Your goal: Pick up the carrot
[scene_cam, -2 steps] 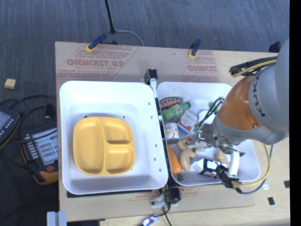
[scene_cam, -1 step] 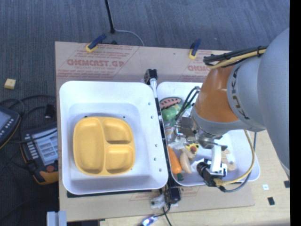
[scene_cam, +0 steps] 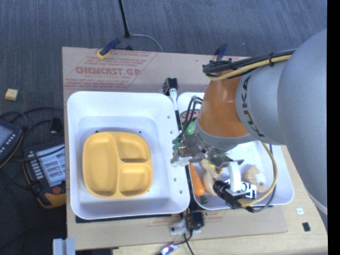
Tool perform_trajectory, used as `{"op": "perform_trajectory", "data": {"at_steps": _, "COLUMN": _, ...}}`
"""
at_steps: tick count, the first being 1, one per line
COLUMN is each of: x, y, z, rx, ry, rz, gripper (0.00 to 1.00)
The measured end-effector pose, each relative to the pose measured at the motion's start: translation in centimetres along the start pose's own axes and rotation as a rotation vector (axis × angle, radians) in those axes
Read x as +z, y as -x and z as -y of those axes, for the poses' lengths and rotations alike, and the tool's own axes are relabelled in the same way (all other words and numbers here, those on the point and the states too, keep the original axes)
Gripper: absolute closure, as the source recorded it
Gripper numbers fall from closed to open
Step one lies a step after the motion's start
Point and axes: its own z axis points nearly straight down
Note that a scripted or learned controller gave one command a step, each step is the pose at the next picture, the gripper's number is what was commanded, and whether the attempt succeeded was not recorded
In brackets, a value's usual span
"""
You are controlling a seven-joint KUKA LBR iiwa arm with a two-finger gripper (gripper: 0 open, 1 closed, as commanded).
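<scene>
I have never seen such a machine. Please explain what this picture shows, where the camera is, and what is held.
This is a robot arm, grey with an orange band, reaching in from the right. One camera above the bench looks down at a slant. Two white bins stand side by side: the left bin holds a yellow divided plate; the right bin holds a carrot near its left wall and a tan item I cannot name. The gripper hangs over the right bin, close to the carrot. I cannot see that it holds anything.
</scene>
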Motion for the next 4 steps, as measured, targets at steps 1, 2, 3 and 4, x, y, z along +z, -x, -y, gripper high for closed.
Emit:
{"op": "perform_trajectory", "data": {"at_steps": 1, "x": 0.7, "y": -5.8, "z": -1.9, "rx": -0.295, "ry": 0.0, "rz": 0.0, "gripper": 1.0}}
{"op": "perform_trajectory", "data": {"at_steps": 2, "x": 9.1, "y": -9.6, "z": -0.5, "rx": -0.421, "ry": 0.008, "rz": 0.0, "gripper": 1.0}}
{"op": "perform_trajectory", "data": {"at_steps": 3, "x": 3.8, "y": -16.1, "z": -0.8, "rx": -0.04, "ry": -0.001, "rz": 0.001, "gripper": 1.0}}
{"op": "perform_trajectory", "data": {"at_steps": 4, "x": 2.9, "y": -16.1, "z": -0.8, "rx": -0.04, "ry": -0.003, "rz": 0.003, "gripper": 1.0}}
